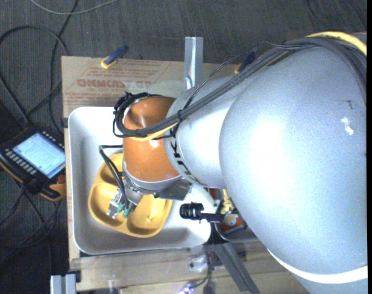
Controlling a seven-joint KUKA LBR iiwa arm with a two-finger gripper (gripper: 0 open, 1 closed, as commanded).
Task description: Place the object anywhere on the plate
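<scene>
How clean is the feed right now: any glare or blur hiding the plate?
Camera view: bright sheen washes out the grey arm, which looms large and soft; the yellow plate is sharp and evenly lit but partly covered by the orange band; the claw over it sits in shade.

I see arm (277,146) reaching in from right, filling much of view | gripper (120,208) low over yellow plate (103,201) in left white bin (87,133) | handheld controller (32,158) on floor at left | cardboard (112,78) behind bin
</scene>
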